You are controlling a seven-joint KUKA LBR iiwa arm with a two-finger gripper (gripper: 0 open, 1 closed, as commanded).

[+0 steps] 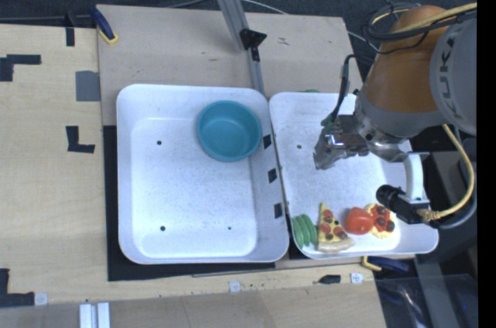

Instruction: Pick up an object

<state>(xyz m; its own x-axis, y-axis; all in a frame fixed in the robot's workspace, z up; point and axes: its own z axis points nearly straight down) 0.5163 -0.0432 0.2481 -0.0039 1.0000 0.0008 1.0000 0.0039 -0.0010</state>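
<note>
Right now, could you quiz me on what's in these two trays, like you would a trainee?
1. True or false: the blue bowl sits in the right bin.
2. Which toy lies nearest the divider between the bins? A) green vegetable B) tomato C) pizza slice
3. Fill in: the gripper hangs over the ___ bin.

Key: 1 false, it is in the left bin; 2 A; 3 right.
</note>
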